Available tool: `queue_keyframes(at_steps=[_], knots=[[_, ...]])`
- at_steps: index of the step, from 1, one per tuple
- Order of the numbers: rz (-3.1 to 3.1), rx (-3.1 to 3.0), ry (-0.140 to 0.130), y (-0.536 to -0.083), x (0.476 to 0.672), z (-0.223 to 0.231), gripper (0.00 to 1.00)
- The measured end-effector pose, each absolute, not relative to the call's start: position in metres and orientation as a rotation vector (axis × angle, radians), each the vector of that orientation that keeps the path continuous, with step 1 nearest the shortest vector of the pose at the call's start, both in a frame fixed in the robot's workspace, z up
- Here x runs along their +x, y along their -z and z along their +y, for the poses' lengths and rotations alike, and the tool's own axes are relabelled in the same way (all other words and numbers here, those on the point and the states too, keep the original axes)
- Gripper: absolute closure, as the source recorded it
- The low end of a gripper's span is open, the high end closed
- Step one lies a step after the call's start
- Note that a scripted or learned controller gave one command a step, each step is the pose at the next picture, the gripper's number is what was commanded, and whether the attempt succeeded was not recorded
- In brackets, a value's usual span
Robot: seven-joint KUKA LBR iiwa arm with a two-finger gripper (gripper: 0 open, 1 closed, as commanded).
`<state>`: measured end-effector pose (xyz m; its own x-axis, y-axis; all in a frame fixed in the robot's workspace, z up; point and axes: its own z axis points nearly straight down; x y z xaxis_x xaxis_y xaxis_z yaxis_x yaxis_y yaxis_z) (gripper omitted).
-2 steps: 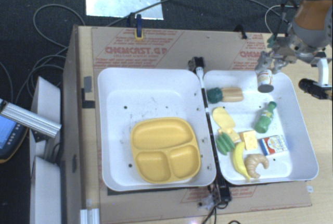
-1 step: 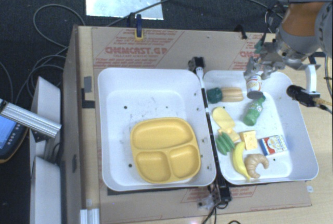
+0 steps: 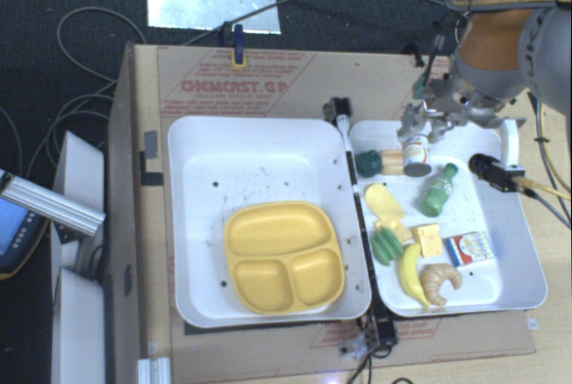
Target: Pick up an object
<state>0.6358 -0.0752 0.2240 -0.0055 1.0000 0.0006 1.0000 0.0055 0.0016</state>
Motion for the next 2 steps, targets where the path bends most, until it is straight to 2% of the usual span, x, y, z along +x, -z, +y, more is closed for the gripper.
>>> queue_keyframes(at_steps=[1, 2], knots=[[2.227, 2.215, -0.003, -0.244, 0.604, -0.033, 1.00], [2.219, 2.217, -0.003, -0.315, 0.576, -0.098, 1.00]])
